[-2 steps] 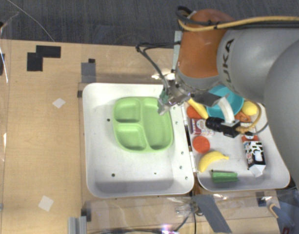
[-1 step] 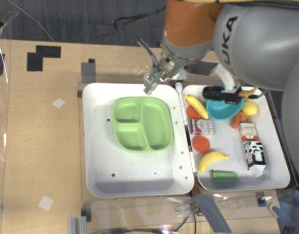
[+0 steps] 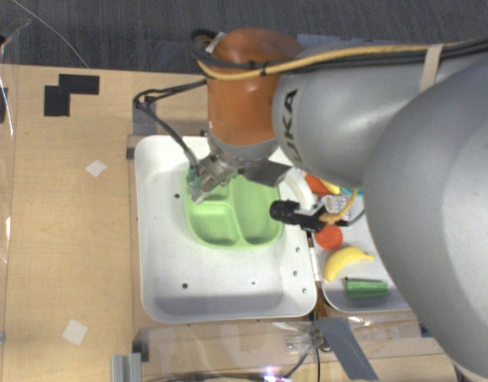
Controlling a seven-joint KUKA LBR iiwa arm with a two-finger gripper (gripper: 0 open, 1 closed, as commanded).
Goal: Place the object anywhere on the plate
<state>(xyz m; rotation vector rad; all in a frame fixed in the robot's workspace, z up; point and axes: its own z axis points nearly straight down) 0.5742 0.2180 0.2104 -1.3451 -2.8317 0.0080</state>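
Observation:
A light green divided plate (image 3: 228,217) lies in the left white bin (image 3: 168,237), toward its right side. My gripper (image 3: 202,183) hangs over the plate's upper left rim, below the orange band of the wrist. The arm's bulk hides the finger gap and whatever may be between the fingers. In the right bin (image 3: 363,301) lie a yellow banana (image 3: 345,262), a green block (image 3: 365,288) and a red round piece (image 3: 330,237).
The big grey arm covers the right half of the view and most of the right bin. A black cable fitting (image 3: 295,213) juts over the plate's right edge. Bare bin floor shows left of and below the plate.

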